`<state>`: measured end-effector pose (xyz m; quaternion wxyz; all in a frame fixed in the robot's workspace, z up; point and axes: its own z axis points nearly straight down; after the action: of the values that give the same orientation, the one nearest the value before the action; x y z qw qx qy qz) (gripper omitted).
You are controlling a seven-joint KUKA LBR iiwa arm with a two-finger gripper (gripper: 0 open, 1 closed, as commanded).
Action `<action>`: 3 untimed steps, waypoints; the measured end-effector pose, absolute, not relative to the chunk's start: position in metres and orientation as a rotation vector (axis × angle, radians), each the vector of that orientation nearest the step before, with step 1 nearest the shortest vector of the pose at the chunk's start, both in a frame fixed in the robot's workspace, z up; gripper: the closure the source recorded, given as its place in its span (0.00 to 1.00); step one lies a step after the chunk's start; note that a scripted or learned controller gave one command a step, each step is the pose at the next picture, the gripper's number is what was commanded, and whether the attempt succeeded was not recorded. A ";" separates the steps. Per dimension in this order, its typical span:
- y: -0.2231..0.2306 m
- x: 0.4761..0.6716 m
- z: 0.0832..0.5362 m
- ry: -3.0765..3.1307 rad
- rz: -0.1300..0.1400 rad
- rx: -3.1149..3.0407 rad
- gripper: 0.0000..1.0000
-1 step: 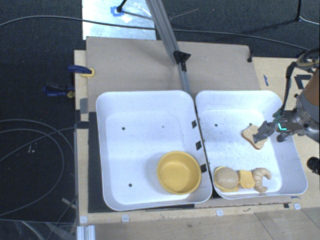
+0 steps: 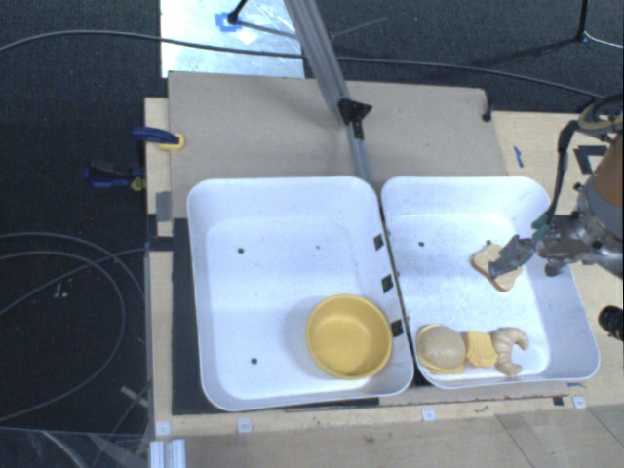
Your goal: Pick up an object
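1. Table (image 2: pixel 292 130): a tan board lay under both bins, with dark carpet and loose cables around it and a blue-and-yellow clamp (image 2: pixel 156 138) at its left edge.
2. Left bin (image 2: pixel 263 232): a shallow white tray sat on the left half of the table, touching the right bin along a shared middle seam marked by small black clips.
3. Right bin (image 2: pixel 439 222): a matching white tray lay beside it on the arm's side.
4. Pole (image 2: pixel 327 57): a slanted grey rod crossed the upper middle of the view and ended at the back of the seam between the bins.
5. Arm (image 2: pixel 600 203): the grey wrist, with an orange patch above it, entered from the right edge and reached over the right rim of the right bin.
6. Yellow bowl (image 2: pixel 349 335): it stood upright in the front right corner of the left bin, close to the seam.
7. Tan plush toy (image 2: pixel 471 349): a round pale head, a yellow middle and curled tan limbs lay along the front wall of the right bin.
8. Gripper (image 2: pixel 515 254): its dark tip pointed left, low over the right half of the right bin; whether it was wide or narrow could not be told.
9. Small tan object (image 2: pixel 492 265): it lay at the gripper's tip, touching or overlapped by it; whether it was held could not be told.
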<state>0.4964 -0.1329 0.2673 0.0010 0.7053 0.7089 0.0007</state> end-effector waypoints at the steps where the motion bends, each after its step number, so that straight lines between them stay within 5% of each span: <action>1: -0.133 0.491 0.224 2.223 -0.001 2.221 0.00; 3: -0.135 0.488 0.138 2.224 -0.002 2.224 0.00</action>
<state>0.4875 -0.1351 0.1380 -0.0018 0.7070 0.7072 -0.0007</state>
